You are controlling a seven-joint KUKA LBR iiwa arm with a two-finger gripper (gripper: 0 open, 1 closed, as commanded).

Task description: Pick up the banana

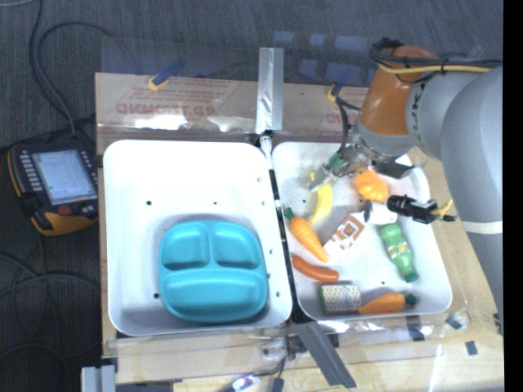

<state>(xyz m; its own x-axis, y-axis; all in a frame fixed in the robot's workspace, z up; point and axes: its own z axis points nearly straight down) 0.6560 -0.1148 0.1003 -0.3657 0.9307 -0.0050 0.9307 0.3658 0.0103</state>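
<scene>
The small curved yellow plastic banana (321, 202) lies loose near the right white bin's (437, 300) far-left corner, beside the divider, and the gripper (341, 166) hangs just above its far end, probably lining up a grasp, though whether its pincer is apart I cannot tell.

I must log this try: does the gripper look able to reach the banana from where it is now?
Probably yes. The gripper hangs just above the banana's upper end, whose top lies bare; the carrot touches only its lower end.
</scene>
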